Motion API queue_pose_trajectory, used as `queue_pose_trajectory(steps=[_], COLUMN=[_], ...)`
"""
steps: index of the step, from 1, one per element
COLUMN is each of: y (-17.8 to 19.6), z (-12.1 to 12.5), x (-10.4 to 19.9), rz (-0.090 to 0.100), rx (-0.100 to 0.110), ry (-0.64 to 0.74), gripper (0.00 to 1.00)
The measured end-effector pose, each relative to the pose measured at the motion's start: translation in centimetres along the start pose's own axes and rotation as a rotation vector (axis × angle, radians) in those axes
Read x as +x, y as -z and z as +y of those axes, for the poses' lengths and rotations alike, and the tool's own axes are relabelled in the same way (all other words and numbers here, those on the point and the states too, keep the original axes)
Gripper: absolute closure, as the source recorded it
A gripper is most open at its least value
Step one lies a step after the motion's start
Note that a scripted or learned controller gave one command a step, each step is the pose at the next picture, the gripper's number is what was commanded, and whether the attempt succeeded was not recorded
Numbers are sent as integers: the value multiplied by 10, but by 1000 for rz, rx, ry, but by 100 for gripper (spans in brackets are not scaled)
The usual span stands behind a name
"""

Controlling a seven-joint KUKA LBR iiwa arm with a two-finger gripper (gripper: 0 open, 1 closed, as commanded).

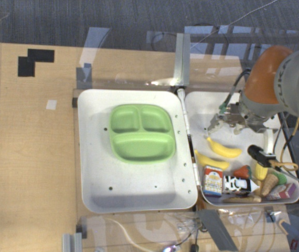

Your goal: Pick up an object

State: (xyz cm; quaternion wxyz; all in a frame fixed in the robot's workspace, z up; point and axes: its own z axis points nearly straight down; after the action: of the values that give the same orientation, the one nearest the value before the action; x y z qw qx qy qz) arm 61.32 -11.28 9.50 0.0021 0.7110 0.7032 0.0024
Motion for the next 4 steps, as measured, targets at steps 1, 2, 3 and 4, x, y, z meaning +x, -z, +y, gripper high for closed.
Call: queue_pose_trajectory(steps=[1, 2, 3, 4], y=[-3, -3, 91, -3], z=[-67, -67, -74, -68], x=[22, 22, 44, 15], rz=[0, 0, 0, -1], rx=[-10, -10, 1, -10], ry=[10, 10, -20, 111], gripper=[0, 0, 0, 0])
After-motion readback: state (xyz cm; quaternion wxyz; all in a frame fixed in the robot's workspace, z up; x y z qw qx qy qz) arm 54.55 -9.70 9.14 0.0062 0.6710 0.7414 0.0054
